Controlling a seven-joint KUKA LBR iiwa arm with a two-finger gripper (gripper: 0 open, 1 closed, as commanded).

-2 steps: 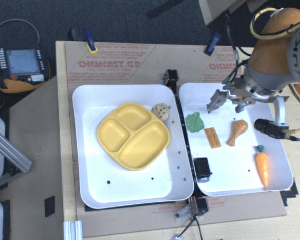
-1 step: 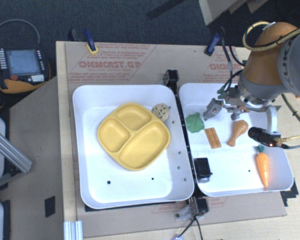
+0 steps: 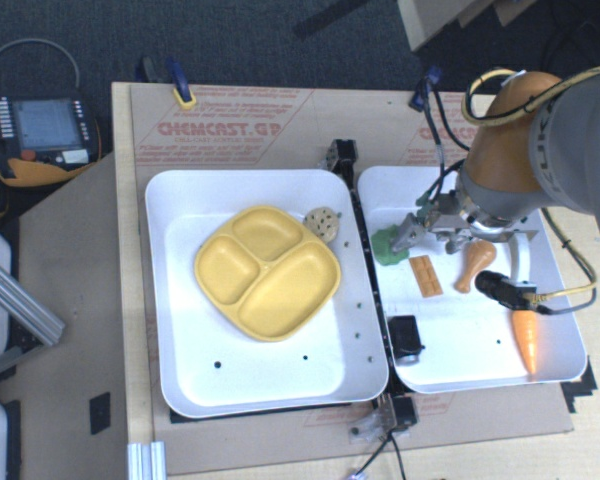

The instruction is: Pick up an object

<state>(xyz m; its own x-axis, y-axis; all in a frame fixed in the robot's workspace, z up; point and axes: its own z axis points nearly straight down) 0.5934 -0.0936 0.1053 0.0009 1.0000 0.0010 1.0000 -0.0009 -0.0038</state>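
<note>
My gripper (image 3: 442, 230) hangs low over the upper left part of the right bin (image 3: 460, 363), under the grey and orange wrist. Just left of it lies a green object (image 3: 387, 245) by the bin's left wall. Below the gripper lie an orange wafer-like piece (image 3: 426, 275) and a tan drumstick-shaped piece (image 3: 473, 264). An orange carrot (image 3: 527, 338) rests near the right wall. Nothing shows held in the gripper, and the wrist hides its tips.
A black block (image 3: 404, 335) sits at the right bin's lower left. The left bin (image 3: 180, 348) holds a yellow divided plate (image 3: 267, 271) and a speckled cookie (image 3: 322, 223). A black part with a yellow cable (image 3: 502, 288) hangs off the arm.
</note>
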